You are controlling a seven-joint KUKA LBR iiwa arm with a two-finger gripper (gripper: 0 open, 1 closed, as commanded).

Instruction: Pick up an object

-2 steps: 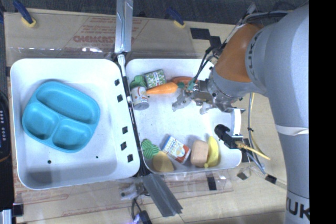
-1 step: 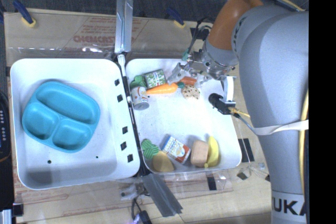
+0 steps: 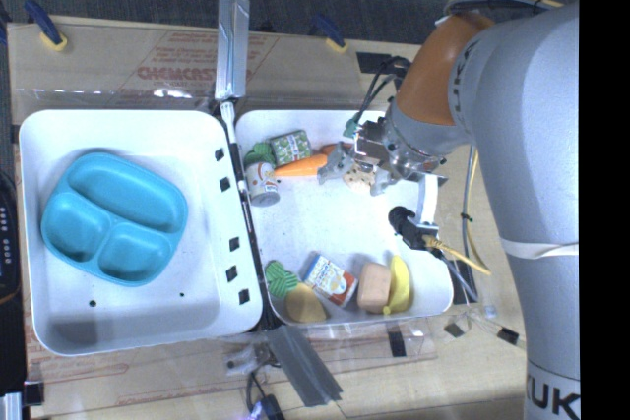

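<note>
Camera view. The grey arm (image 3: pixel 522 143), with its orange band (image 3: pixel 438 79), reaches in from the right over the right bin (image 3: pixel 325 211). The claw (image 3: pixel 346 164) hangs low over the far part of this bin; its fingers are spread narrowly, with nothing seen between them. The carrot (image 3: pixel 298 167) lies just left of the claw, its tip touching or nearly touching the nearer finger; which cannot be told. Beyond the carrot, further left of the claw, sits a green carton (image 3: pixel 289 148) with a label too small to read, and a small can (image 3: pixel 262 184) stands by the bin's left wall.

Well below the claw, along the bin's near wall, lie in a row a green toy (image 3: pixel 280 278), a yellow lump (image 3: pixel 305 306), a small carton (image 3: pixel 331 279) with a printed face that cannot be read, a tan block (image 3: pixel 374 287) and a banana (image 3: pixel 399 283).

The left bin (image 3: pixel 59 310), far left of the claw, holds a blue tray (image 3: pixel 113 216) with three compartments.

On the desk (image 3: pixel 118 54) beyond the bins, brown card bears red printing, too faint to read. At the lower right the arm's base shows the letters "KU" (image 3: pixel 551 395).
</note>
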